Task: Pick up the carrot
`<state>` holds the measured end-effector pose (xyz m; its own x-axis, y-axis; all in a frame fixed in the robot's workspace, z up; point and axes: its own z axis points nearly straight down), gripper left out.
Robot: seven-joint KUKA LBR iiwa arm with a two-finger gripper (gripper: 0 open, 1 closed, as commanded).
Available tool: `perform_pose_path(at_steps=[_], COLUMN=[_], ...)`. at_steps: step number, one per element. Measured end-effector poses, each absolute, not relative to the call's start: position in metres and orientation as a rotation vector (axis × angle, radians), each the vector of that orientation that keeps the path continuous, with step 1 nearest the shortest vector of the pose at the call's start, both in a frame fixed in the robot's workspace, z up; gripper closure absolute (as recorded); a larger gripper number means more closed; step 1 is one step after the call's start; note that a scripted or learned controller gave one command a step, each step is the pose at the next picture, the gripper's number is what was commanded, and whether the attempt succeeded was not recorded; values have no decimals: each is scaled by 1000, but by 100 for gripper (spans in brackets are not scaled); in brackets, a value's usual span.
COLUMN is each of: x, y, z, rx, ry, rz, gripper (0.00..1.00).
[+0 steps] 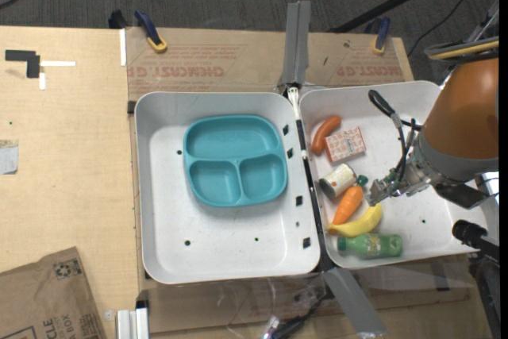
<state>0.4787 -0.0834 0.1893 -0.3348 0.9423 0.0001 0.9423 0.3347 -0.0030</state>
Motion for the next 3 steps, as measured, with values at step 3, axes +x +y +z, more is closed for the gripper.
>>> perform_pose_path(at_steps=[3], x=[544], y=[-106], z=[97], rx=[-1169], ry=[-2928], rz=[-6], gripper=[0])
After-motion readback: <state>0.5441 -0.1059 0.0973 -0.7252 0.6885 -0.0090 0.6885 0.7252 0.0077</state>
